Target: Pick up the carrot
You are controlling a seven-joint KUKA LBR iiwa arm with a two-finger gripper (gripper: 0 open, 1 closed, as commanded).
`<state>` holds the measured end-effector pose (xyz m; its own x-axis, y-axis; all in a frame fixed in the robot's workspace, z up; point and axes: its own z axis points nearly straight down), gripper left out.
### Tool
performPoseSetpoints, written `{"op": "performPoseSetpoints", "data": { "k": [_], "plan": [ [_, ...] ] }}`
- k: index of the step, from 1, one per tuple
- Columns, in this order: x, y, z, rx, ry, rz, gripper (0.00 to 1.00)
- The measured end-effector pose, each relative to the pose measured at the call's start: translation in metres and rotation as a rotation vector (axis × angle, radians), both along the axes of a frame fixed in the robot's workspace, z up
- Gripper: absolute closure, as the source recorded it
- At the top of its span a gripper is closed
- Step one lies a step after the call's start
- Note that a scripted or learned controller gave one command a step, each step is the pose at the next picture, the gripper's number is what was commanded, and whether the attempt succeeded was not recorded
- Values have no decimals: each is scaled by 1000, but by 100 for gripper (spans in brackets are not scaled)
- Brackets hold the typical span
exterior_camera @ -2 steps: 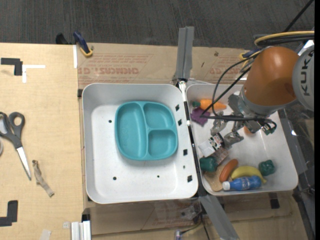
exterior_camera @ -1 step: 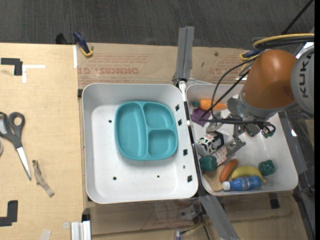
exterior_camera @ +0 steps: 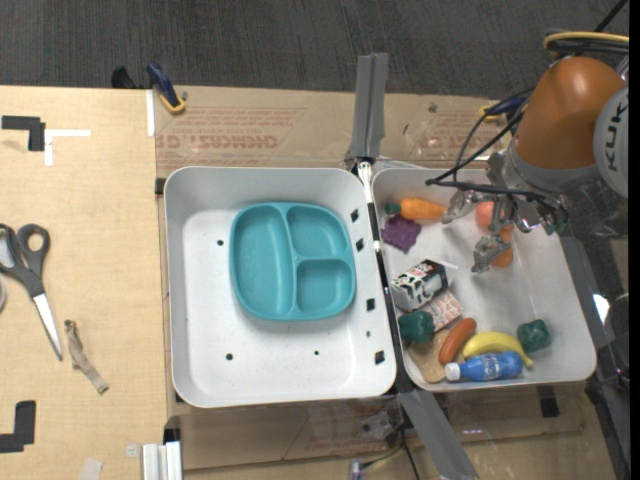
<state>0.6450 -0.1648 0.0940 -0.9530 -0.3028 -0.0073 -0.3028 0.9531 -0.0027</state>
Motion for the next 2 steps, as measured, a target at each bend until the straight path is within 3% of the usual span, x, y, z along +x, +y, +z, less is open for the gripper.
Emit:
{"op": "performPoseSetpoints", "data": {
  "k": [1, 2],
  "plan": [
    [16, -43, 25, 1, -2, -244, 0],
    [-10, 44, -1, 3, 4, -352, 0]
  ]
}}
